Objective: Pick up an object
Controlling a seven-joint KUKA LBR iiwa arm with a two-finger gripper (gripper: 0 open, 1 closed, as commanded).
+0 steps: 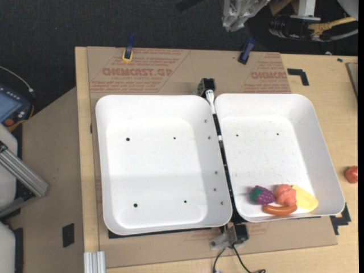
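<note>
four toys bunched in the near right corner of the right bin (pixel 273 118): purple grapes (pixel 262 195), touching a pink-orange lumpy toy (pixel 286 194), a yellow piece (pixel 306 200) against the rim, and an orange sausage shape (pixel 279 210) lying in front. left bin (pixel 153 158) just beside, rims touching. small orange thing (pixel 352 174) on the bench, outside the right bin. gripper (pixel 239 7) up at the top, well apart from the toys, blurry; cannot tell if open or closed. holding nothing seen.
</note>
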